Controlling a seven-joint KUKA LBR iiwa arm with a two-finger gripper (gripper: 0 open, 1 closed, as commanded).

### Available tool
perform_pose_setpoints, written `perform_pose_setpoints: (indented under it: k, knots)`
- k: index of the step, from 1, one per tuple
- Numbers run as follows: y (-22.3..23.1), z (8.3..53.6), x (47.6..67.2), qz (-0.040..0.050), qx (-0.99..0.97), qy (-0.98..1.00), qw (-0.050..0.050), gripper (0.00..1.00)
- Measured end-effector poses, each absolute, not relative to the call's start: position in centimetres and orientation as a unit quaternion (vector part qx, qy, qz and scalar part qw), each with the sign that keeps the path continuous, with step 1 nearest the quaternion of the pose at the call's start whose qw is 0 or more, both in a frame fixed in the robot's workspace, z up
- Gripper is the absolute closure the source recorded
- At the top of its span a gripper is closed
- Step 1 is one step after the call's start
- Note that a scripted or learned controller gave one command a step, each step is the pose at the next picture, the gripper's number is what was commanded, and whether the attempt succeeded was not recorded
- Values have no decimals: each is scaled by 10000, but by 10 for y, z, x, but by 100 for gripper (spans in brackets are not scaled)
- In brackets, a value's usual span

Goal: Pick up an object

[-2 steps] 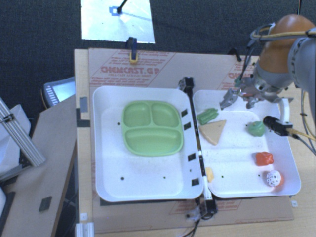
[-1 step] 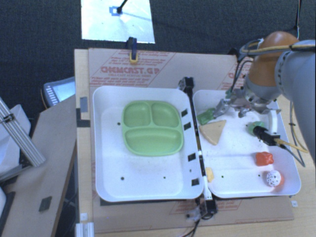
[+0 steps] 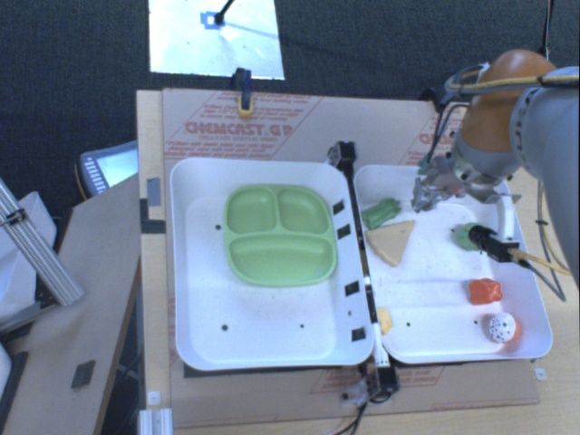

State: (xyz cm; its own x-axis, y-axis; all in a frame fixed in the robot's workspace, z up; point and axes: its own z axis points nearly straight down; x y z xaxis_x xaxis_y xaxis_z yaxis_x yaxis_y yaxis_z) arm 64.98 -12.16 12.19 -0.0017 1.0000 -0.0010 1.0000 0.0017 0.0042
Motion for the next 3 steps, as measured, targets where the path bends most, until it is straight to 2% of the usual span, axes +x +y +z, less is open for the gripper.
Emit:
perform_pose_setpoints:
  k: [1,3]
  knots:
    - [-121,168,646,18,7068,7074,24,100]
    - [-122,262,651,22,7056,7086,32,100]
